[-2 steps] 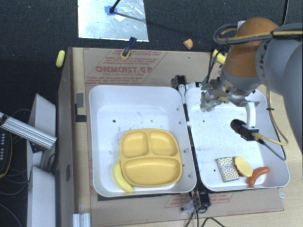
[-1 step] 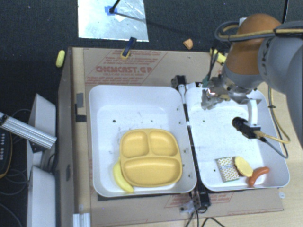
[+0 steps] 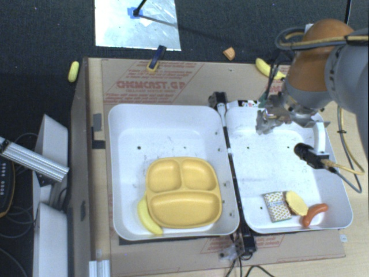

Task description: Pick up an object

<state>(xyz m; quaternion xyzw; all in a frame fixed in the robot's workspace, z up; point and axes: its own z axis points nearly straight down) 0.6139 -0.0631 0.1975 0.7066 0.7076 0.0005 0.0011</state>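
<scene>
Worktop (image 3: 150, 82) is faced with brown cardboard printed in red, and it carries both white bins across the middle of the frame. Left bin (image 3: 124, 154) and right bin (image 3: 271, 160) sit side by side, rims touching down the centre. My arm (image 3: 323, 56) comes in from the upper right, grey with the orange band showing, bent down over the right bin's upper edge. A silvery sheet (image 3: 115, 16) lies on the dark floor at upper left, beyond the worktop. The yellow divided plate (image 3: 183, 192) fills the lower half of the left bin. A banana (image 3: 147, 218) curls against the plate's lower left edge. My tool (image 3: 266, 123) hangs over the upper left part of the right bin, well apart from everything lying there. Too blurred to read, so I cannot tell whether it is apart or together, and nothing shows clamped in it. The right bin's lower right corner has three small things close together: a patterned square (image 3: 277, 206), a pale yellow slice (image 3: 296, 202) touching its right side, and an orange-red sausage (image 3: 314, 214) just right of and below the slice. Off the bins are a yellow piece (image 3: 73, 71) at the worktop's upper left corner and a small orange block (image 3: 229, 53) on the floor at top centre.
</scene>
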